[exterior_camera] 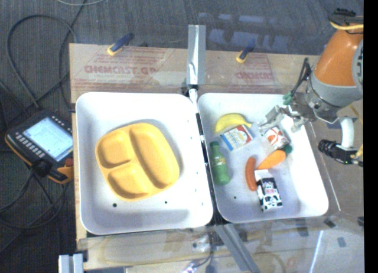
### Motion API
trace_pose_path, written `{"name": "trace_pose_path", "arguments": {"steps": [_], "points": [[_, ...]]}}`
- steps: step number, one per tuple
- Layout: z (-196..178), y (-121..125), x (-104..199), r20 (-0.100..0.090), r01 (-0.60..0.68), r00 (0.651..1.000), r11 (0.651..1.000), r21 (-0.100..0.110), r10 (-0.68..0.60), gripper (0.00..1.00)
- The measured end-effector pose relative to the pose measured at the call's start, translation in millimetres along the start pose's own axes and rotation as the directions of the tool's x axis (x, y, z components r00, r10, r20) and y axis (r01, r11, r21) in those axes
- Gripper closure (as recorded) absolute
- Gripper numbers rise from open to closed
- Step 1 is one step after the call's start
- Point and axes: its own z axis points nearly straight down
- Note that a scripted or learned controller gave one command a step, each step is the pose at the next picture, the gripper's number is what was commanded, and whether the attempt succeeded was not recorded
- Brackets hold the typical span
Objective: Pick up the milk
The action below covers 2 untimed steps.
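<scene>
Over right bin (319, 204), gripper (282, 115) is hovering, grip state unclear; milk carton (269, 193) is lying near front, needing reach past carrot (271, 159)

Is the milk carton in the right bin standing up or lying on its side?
Lying down. The milk carton shows its long cow-patterned face flat on the floor of the right bin, below the carrot.

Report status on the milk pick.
Gripper over right bin's upper right, holding nothing visible. Milk carton lying near bin's front, untouched. Hot dog and carrot close beside it.
</scene>
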Motion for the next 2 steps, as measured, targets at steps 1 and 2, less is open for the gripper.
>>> {"name": "trace_pose_path", "arguments": {"steps": [1, 2], "points": [[69.0, -81.7, 8.4, 0.0, 0.274, 0.962, 0.962, 0.0, -0.274, 0.0], [108.1, -101.5, 23.6, 0.011, 0.315, 0.949, 0.949, -0.013, -0.315, 0.0]]}}
